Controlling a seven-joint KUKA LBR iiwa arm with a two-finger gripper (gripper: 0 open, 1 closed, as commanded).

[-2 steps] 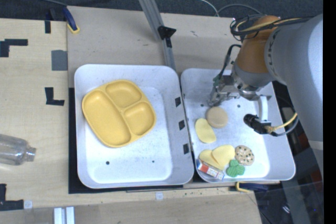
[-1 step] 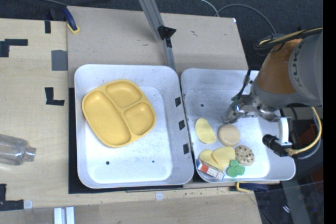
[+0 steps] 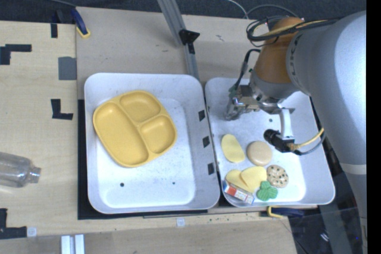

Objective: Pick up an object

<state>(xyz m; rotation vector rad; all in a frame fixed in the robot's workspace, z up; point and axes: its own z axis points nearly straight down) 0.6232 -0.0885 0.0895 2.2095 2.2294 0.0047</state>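
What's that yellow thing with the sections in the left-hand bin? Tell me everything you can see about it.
It is a yellow plastic-looking divided plate with rounded corners and three compartments: a long one along its left side and two smaller ones to the right. It lies flat and turned at an angle in the upper part of the left shallow white bin, resting on the bin's floor. It looks bare, and nothing else touches it.

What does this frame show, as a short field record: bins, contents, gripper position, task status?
left bin: holds a yellow divided plate
right bin: holds toy food clustered at its near end
items: yellow oval, tan round, cookie, yellow wedge, green piece, red-and-white pack
gripper: low over the far end of the right bin, apart from the food
held: nothing seen between the fingers
task status: no object lifted yet
off bench: clear bottle at left
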